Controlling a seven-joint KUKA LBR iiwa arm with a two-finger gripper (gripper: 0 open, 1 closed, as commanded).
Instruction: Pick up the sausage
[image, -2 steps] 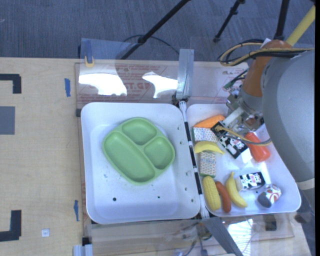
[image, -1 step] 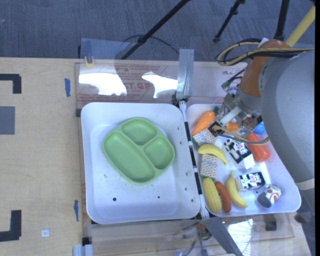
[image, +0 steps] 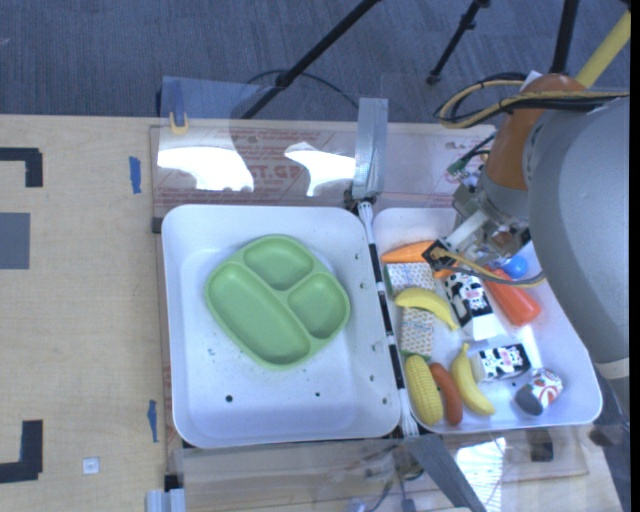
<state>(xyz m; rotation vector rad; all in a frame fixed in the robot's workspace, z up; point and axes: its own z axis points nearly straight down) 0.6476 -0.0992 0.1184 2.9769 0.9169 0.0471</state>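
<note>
The sausage (image: 447, 393) lies in the right bin (image: 580, 380) near its front edge, wedged between a corn cob (image: 423, 389) and a banana (image: 470, 383), its long axis running front-to-back, well toward the front from the gripper (image: 478, 243), whose state I cannot tell.

a robotics lab: taped bench (image: 80, 300), tripod legs (image: 330, 45), loose cables (image: 480, 95).
</note>
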